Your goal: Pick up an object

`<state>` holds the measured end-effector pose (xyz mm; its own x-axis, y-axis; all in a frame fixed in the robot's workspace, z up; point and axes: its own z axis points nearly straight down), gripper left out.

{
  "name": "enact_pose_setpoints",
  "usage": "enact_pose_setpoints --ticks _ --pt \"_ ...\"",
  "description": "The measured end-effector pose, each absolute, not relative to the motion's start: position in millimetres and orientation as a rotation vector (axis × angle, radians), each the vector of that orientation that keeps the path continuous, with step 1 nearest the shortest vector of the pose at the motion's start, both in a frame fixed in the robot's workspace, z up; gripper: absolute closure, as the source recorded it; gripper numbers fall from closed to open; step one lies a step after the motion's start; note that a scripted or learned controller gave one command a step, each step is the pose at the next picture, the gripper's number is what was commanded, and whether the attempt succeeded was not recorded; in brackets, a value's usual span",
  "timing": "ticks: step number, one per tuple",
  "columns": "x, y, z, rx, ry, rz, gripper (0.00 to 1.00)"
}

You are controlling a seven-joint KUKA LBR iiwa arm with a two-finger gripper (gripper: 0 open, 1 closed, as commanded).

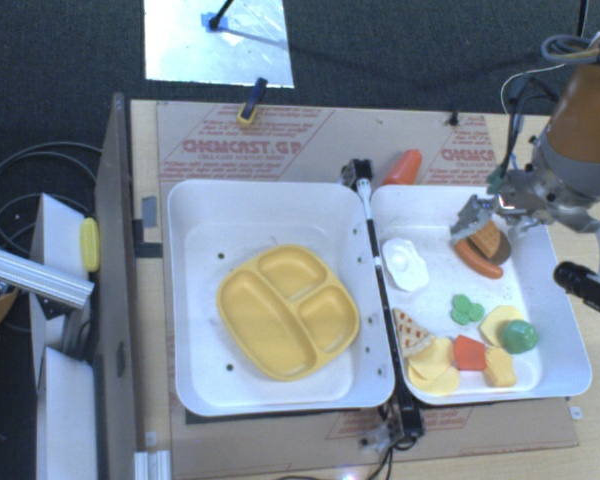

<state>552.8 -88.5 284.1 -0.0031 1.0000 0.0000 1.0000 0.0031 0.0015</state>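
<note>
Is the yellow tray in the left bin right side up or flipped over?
Right side up. The yellow tray lies flat on the left bin's floor, its three compartments facing up, nothing in them.

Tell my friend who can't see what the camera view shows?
A robot arm's claw hangs over toy food in the right white bin, right above a hot dog. The left white bin holds a yellow divided tray.

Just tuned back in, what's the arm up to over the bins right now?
The gripper is down in the right bin, at the hot dog near the back. Whether it has a grip is unclear. The fried egg, pizza slice and other toy food lie loose there; the yellow tray sits in the left bin.
</note>
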Motion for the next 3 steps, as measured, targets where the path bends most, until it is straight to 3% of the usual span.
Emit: enact_pose_setpoints --ticks 1,2,3 --pt "565.1 -132 261 2.220 2.219 0.000 0.00" --pt "596.5 -141 188 2.220 2.222 0.000 0.00" --pt "586.3 -160 139 2.223 2.222 -0.003 0.00"
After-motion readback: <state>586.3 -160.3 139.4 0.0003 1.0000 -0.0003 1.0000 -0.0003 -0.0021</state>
